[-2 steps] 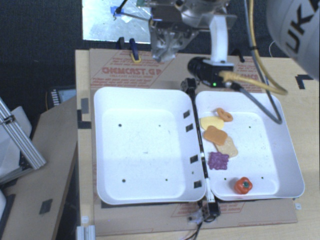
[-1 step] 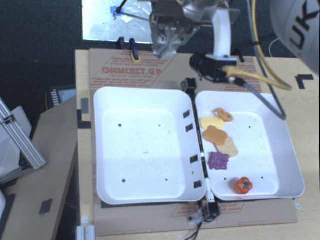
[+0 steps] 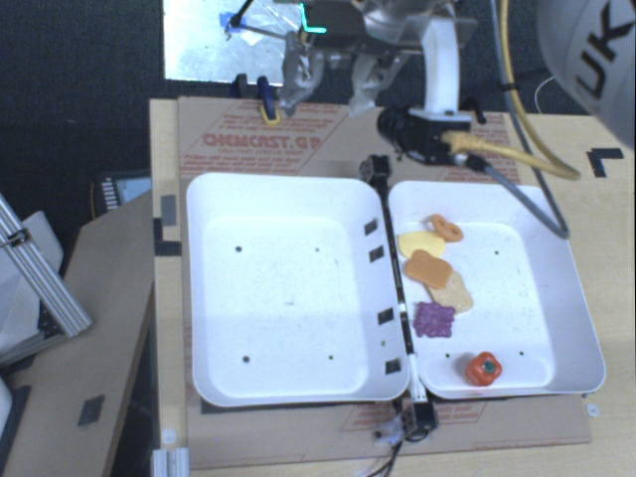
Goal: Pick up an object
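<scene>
Camera view looks down on two shallow white bins side by side on a cardboard sheet printed with red lettering. All the loose things lie in the right bin, gathered along its left side, just beside the divider between the bins. Farthest back sits a small orange pretzel-shaped piece, touching a pale yellow flat piece. Nearer lies an orange slab, overlapping a tan, bread-coloured piece. Just beside these, on the near side, is a purple knobbly piece that looks like a bunch of grapes. Apart from that cluster, toward the bin's near edge, rests a red-orange round piece with a green top. The left bin shows its white floor with a few dark dots.

The gripper hangs at the far side of the scene, above the cardboard beyond the bins, well apart from every object. Its two fingers stand spread with a clear gap between them, and nothing lies in that gap. A yellow hose and dark cables trail from the arm across the far corner of the right bin.
</scene>
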{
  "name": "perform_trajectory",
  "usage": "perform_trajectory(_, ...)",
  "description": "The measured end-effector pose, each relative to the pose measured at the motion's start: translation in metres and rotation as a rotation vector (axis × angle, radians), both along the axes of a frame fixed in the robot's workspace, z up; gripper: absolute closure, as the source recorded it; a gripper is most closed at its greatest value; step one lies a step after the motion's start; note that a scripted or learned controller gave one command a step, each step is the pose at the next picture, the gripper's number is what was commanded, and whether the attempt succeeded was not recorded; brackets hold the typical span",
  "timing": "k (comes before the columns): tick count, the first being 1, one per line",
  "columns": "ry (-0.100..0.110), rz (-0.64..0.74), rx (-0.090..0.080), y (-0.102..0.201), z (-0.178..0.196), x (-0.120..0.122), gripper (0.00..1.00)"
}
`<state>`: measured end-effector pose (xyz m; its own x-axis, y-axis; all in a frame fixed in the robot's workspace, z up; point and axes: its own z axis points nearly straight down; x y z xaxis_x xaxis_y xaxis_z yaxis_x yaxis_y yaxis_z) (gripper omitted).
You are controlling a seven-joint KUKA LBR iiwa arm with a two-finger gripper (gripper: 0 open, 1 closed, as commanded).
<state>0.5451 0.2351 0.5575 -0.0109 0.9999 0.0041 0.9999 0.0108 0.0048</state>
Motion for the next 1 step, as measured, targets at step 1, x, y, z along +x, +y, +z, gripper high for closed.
perform_trajectory(1,-0.003,0.003,0.002,0.0005,0.0118,0.0001,1.00)
